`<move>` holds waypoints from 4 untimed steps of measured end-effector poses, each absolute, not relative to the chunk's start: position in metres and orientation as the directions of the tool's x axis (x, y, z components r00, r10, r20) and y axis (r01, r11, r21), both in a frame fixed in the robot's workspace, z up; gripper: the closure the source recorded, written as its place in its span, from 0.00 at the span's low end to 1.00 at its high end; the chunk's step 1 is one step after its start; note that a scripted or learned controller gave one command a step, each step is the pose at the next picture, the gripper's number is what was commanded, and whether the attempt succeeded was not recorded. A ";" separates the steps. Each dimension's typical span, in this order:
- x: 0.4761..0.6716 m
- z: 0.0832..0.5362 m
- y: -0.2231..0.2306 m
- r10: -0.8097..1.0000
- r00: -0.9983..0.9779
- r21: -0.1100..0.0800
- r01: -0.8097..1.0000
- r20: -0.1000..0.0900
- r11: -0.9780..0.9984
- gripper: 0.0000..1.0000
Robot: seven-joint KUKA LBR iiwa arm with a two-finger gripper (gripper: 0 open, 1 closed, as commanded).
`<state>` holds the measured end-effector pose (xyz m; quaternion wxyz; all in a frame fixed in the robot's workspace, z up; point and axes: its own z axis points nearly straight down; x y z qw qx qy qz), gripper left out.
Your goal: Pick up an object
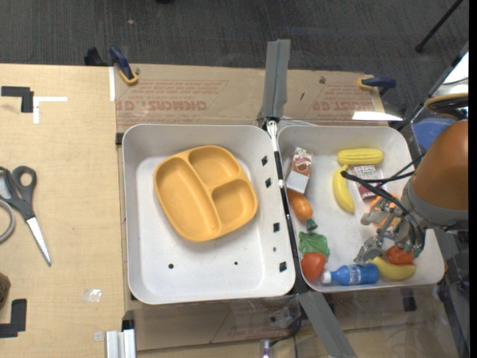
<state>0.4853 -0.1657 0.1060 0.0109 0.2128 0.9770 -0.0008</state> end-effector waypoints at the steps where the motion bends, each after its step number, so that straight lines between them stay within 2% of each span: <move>1: 0.486 0.098 -0.187 0.387 -0.922 0.005 0.387 -0.026 0.922 0.00; 2: 0.485 0.106 -0.186 0.383 -0.924 0.003 0.383 -0.021 0.924 1.00; 3: 0.487 0.107 -0.187 0.383 -0.923 0.004 0.383 -0.027 0.924 0.00; 4: 0.488 0.117 -0.187 0.381 -0.924 0.003 0.381 -0.028 0.924 1.00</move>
